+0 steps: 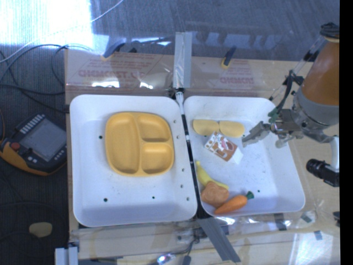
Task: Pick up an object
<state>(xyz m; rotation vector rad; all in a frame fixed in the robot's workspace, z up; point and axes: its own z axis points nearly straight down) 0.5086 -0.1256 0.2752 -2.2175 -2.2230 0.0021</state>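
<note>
The right bin (276, 175) holds several small objects. Two pale yellow flat pieces (218, 127) lie near its back left, with a red and white packet (222, 147) just in front of them. At the front left lie a yellow banana (203, 176), a brown nugget (214, 193) and an orange carrot (231, 203). My gripper (267, 139) hangs over the middle right of this bin, to the right of the packet. Its fingers are spread open with nothing between them.
A yellow divided plate (139, 143) sits in the left bin (88, 192). A raised divider (188, 153) separates the two bins. The arm's orange band (325, 76) is at the far right. A teach pendant (34, 143) lies on the floor to the left.
</note>
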